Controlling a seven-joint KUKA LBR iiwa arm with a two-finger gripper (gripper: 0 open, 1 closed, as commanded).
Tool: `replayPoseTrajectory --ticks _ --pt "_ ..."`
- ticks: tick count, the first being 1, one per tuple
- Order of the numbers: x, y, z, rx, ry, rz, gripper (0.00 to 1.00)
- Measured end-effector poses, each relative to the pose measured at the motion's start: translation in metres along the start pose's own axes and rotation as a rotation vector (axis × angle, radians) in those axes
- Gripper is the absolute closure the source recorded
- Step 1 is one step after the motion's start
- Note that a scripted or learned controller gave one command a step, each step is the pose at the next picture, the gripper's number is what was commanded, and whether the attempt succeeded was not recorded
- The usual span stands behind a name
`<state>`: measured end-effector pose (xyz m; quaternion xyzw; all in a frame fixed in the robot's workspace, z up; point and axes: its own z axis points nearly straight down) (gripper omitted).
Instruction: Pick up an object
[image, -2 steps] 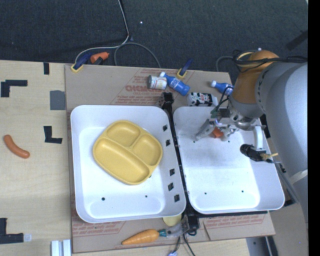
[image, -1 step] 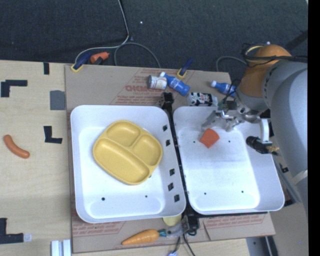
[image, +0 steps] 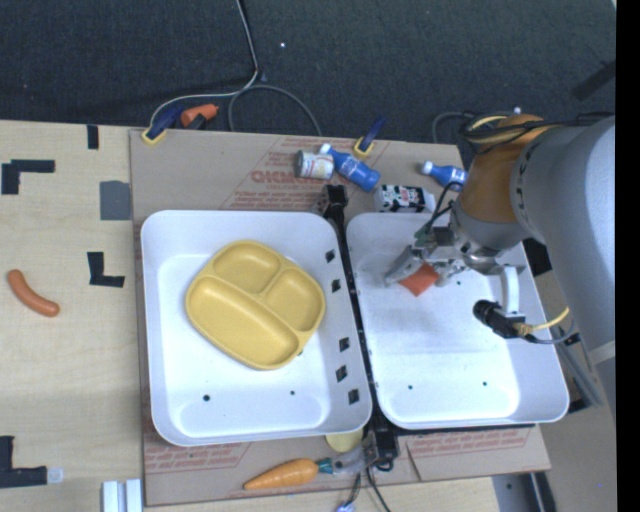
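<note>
Fingers (image: 408, 266) of the gripper (image: 420, 272) angle down and to the left over the upper left part of the right bin (image: 450, 400), and a small orange-red block (image: 419, 281) sits at their tips. Whether the fingers are apart, together or clamped on the block cannot be told from this view, since the grey metal overlaps the block's upper edge. Block and fingertips lie near the bin's left wall and its far wall, with little free margin on those two sides. Toward the viewer and to the right, the white floor of the same bin is open and bare as far as the near rim. Grey arm (image: 570, 210), with its orange band (image: 490, 180), crosses the bin's right rim and covers the upper right corner.

The left bin (image: 175, 400) touches the right bin along a shared middle edge. A yellow divided plate (image: 256, 303) fills its centre, leaving a strip of bare floor along every wall.

Beyond the far rims, on the cardboard, lie a blue-and-white bottle (image: 340, 165) and a black-and-white item (image: 403, 199). An orange carrot (image: 282, 475) lies past the near rim of the left bin. A sausage-shaped toy (image: 32, 293) rests on the wooden bench, well apart to the left.
</note>
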<state>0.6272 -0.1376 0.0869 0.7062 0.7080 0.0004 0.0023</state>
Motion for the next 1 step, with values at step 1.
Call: replayPoseTrajectory --ticks 1 --pt "-0.0009 0.0004 -0.0089 0.001 0.0 0.0 1.0"
